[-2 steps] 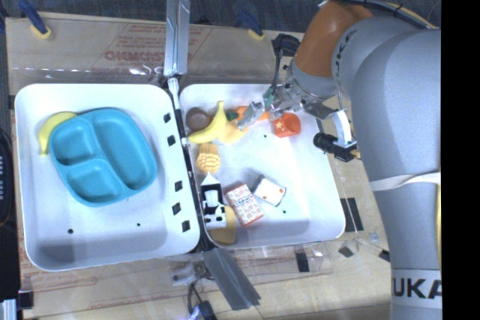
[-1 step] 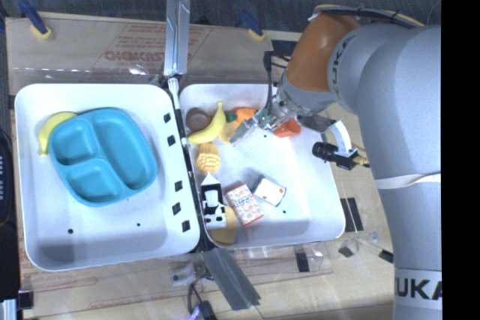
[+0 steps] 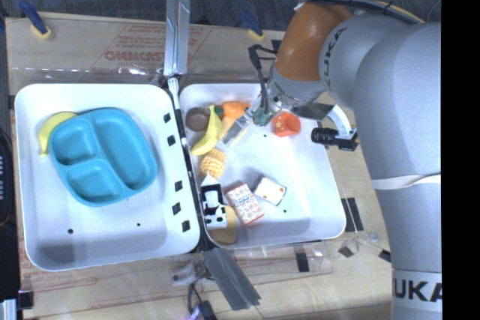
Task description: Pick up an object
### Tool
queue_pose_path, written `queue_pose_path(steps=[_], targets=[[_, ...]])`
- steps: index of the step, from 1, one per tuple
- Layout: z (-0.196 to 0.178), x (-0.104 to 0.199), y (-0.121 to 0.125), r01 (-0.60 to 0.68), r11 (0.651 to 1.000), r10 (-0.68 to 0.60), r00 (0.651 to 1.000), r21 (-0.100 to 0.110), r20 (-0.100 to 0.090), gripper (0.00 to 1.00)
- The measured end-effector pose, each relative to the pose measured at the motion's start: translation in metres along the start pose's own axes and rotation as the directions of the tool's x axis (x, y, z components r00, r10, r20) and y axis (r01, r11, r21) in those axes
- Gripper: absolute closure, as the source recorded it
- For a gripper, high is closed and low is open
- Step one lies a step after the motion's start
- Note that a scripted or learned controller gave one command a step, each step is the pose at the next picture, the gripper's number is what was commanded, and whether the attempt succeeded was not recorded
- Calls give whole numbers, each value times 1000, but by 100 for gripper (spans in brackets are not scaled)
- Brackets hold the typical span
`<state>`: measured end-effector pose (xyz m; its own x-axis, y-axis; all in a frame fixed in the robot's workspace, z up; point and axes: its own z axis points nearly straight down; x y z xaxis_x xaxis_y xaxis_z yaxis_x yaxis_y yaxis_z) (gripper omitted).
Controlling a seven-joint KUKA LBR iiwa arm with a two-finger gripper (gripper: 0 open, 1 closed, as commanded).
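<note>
- from my console, the gripper (image 3: 259, 115) sits low in the right white bin (image 3: 322, 191), near its far wall. i cannot tell its state at this angle, and i see nothing clearly held.
- taking the gripper as my landmark: a small red-orange toy piece (image 3: 284, 124) lies just beside it toward the arm, an orange round fruit (image 3: 234, 109) just beside it on the other side, and a silvery oblong thing (image 3: 235, 132) appears to touch its tip.
- further out from the gripper, toward the divider: a yellow plastic banana (image 3: 209, 133), a brown round ball (image 3: 197, 118), and a yellow ear of toy corn (image 3: 213, 160).
- toward the near wall from the gripper: a white packet with a red corner (image 3: 271, 190), a small red-and-white printed carton (image 3: 244, 204), and a black-and-white box (image 3: 213, 207).
- my pick would be the banana: it looks like light, stiff, smooth toy plastic, likely slippery, so i would close across its narrow middle.
- well apart from the gripper, the left white bin (image 3: 45, 236) holds a blue sectioned plastic tray (image 3: 105, 154) with a yellow piece (image 3: 52, 127) touching its far edge.
- writing: "kuka" reads on the grey arm (image 3: 405, 131) near the base; red print on the cardboard sheet (image 3: 112, 41) beyond the bins is too blurred to read, as is the carton's label.
</note>
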<state>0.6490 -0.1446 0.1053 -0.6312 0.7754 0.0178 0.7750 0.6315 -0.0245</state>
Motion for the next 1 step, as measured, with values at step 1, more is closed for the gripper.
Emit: queue_pose_path(steps=[1], targets=[[-12,-16,-7,-280,960,280,960,-26,10,0]])
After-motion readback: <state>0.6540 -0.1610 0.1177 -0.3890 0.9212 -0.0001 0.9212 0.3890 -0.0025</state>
